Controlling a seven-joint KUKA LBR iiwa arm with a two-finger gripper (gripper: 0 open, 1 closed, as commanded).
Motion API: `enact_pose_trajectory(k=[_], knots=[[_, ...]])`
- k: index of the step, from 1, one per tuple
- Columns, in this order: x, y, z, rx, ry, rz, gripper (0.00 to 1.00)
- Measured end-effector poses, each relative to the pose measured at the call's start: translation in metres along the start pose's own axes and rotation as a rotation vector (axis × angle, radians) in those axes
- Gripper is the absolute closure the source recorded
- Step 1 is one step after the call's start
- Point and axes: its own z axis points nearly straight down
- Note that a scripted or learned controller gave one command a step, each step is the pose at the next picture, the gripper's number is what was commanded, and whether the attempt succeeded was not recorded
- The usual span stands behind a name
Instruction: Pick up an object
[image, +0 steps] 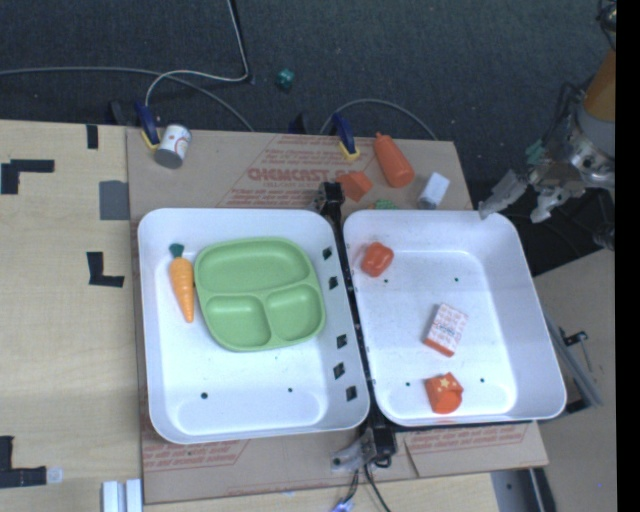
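In the right bin (520, 300) lie a round red-orange toy (376, 259) near its far left corner, a small pink and white box (446, 329) in the middle, and a red-orange toy (444, 392) near the front rim. The left bin (240, 410) holds a green divided plate (260, 293) and a toy carrot (181, 285) to the plate's left. My gripper (520, 200) hangs beyond the right bin's far right corner, above the bench edge. It is open, with nothing between its fingers (497, 197).
Behind the bins on the cardboard lie an orange bottle shape (393, 160), a small orange block (357, 185), a pale cube (434, 188) and a small can (172, 145). Two blue clips (149, 125) pin the cardboard. Cables run across the dark floor behind.
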Motion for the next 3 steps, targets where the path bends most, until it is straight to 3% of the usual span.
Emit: enact_pose_trajectory(k=[1, 2, 3], knots=[[0.005, -0.028, 0.177, -0.001, 0.001, 0.0, 0.0], [0.06, -0.077, 0.185, -0.006, -0.001, 0.0, 0.0], [0.059, -0.076, 0.175, -0.007, -0.003, 0.0, 1.0]])
